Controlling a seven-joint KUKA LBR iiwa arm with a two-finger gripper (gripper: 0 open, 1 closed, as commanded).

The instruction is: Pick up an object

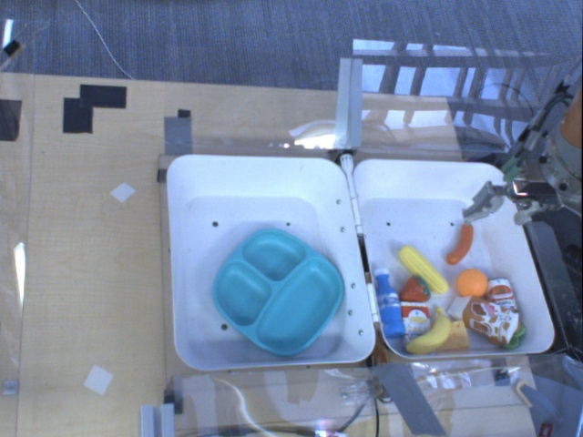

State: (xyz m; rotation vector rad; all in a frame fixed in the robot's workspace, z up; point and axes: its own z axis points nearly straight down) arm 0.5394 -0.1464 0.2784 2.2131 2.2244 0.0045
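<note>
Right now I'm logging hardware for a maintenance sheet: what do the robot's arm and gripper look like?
The gripper is a small grey metal part with slim fingers. Behind it the arm is grey, with dark cables running along it, a small green spot near the wrist, and a patch of orange at the picture's right edge.

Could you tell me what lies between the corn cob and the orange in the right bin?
In the camera view, only bare white bin floor lies between the corn cob and the orange; the sausage sits just above that gap.
</note>
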